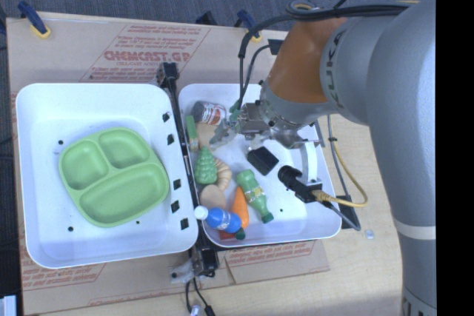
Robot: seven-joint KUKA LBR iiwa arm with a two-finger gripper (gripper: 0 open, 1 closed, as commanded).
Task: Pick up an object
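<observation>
The gripper (222,131) hangs over the right bin (315,226), at twelve o'clock from the green bottle (254,195); its grip state cannot be told.

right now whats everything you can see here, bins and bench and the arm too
bins: 2, white, side by side on the bench
divided plate: 1, light green, in the left bin
can: 1, silver with red label, top of the right bin
tree-shaped toy: 1, green, left side of the right bin
green bottle: 1, green, middle of the right bin
carrot: 1, orange, beside the green bottle
blue bottle: 1, blue with white cap, bottom of the right bin
tan piece: 1, beige, below the tree-shaped toy
cardboard sheet: 1, brown with red print, under the bins
clamps: 2, blue, at the bench's far edge
arm: 1, grey with orange band, over the right bin
gripper: 1, near the can, fingers unclear
</observation>
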